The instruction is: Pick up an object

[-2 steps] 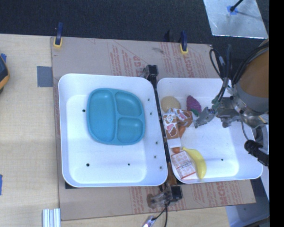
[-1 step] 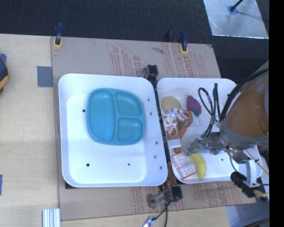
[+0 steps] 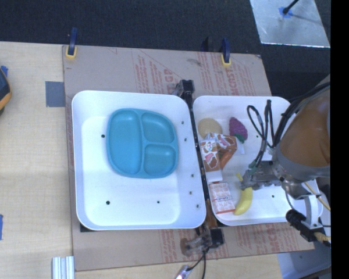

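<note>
The arm reaches in from the right over the right bin, and its gripper hangs low just above the upper end of a yellow banana that lies near the bin's front edge. From where I stand I cannot tell whether the pincer is released or clenched; the wrist and its black cables cover it, and nothing visibly sits in its grip. The banana looks like the likeliest target, and it rests on the bin floor, just beside a small red-and-white packet. Further back lie a crinkly snack bag, a tan round thing and a purple piece; the left bin holds only a blue divided plate. The trouble I expect is a glancing grab: the banana is curved and smooth, and the gripper stands over its tip rather than its middle, so a close there may squirt it sideways or lift it crooked until it drops. A descent slightly off could also press the fruit against the bin floor, or nudge the packet beside it. The dangling cables hang close to the snack bag and could drag across it.
</note>
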`<state>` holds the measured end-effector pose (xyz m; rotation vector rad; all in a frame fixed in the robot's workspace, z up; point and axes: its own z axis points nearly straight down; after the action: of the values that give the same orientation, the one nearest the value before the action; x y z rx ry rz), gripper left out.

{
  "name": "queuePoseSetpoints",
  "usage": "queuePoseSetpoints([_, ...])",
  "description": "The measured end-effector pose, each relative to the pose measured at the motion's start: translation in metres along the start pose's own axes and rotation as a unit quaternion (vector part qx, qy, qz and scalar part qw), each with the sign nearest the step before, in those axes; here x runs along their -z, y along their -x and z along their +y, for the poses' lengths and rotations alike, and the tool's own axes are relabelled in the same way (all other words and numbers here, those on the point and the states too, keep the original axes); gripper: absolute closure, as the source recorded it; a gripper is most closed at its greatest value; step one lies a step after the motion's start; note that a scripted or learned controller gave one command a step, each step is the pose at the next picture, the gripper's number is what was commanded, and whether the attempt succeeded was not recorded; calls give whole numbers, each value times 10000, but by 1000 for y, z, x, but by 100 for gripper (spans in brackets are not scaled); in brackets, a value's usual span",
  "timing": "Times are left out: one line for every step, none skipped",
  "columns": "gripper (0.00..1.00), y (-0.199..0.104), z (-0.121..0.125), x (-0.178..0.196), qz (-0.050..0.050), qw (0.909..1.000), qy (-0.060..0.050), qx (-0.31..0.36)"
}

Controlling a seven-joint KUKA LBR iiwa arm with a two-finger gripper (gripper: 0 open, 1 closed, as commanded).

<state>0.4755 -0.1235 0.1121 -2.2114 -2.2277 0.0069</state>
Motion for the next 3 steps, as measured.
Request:
queuePoseSetpoints([100,-50,115,81,8,10000,21,-15])
queuePoseSetpoints([0,-50,115,80,8,10000,12,-19])
queuePoseSetpoints([0,-24,89,-1,-34,10000,42,-39])
